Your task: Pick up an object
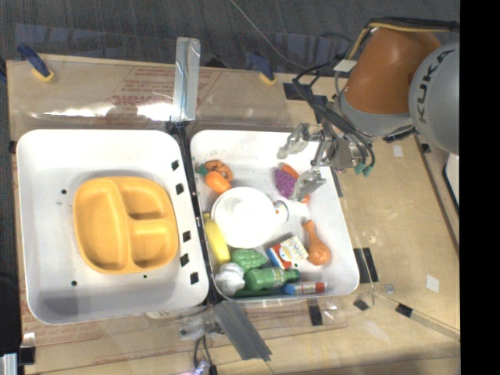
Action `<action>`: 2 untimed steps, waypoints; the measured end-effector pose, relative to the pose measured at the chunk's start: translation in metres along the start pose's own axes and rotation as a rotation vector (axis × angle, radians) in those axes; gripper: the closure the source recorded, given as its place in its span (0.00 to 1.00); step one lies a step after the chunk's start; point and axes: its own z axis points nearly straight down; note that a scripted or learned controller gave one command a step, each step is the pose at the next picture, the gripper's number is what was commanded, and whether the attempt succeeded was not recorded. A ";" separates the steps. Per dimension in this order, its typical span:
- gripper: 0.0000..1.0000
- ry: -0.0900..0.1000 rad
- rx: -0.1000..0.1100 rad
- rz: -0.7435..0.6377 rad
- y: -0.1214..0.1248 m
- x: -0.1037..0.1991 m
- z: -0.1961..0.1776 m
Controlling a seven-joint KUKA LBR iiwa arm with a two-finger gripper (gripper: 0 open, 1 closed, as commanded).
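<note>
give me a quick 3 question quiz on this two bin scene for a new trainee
1. True or false: the yellow divided tray lies in the right bin.
2. Which item is nearest the tool? A) green bottle B) purple grapes C) banana
3. Fill in: the white bowl sits near the ____ of the right bin.

Key
1. False; it lies in the left bin.
2. B; the grapes lie just left of the tool, while the bottle and banana are at the bin's near end and left wall.
3. Middle.
</note>
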 end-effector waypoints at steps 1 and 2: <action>0.00 -0.002 -0.001 0.014 -0.023 0.005 0.123; 0.00 -0.007 0.000 0.110 -0.022 0.067 0.120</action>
